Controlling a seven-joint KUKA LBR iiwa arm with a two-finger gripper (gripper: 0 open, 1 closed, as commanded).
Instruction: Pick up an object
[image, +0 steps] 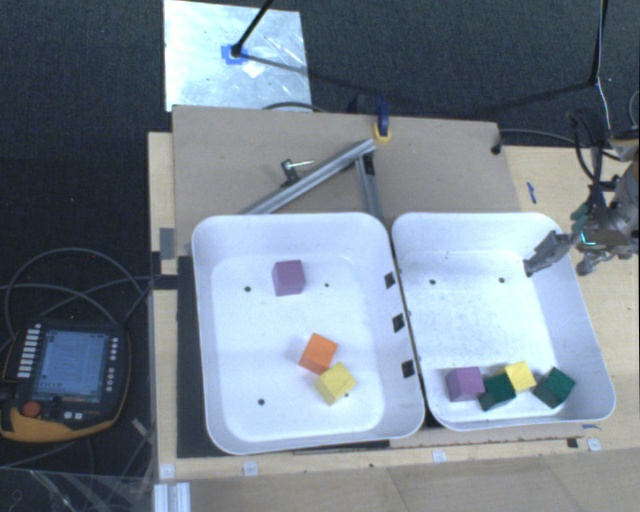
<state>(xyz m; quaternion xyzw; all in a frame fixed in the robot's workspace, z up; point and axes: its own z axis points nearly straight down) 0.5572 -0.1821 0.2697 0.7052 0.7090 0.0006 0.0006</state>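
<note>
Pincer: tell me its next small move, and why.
Probably swing the pincer forward along the right bin toward the block cluster at its near edge. It sits at the bin's far right rim with nothing between its fingers, while four blocks, purple, two green and yellow, lie close together there, the nearest targets.

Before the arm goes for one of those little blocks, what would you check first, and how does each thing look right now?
1. End effector free of any block: ok, nothing shows between its fingers.
2. End effector over a target: not ok, it sits at the right bin's upper right edge, far from the blocks.
3. Easy target available: ok, the purple cube in the left bin stands alone.
4. Right bin blocks separated: not ok, the purple block, dark green block, yellow block and green block crowd along the near wall.
5. Orange cube clear of the yellow cube: not ok, they touch.
</note>
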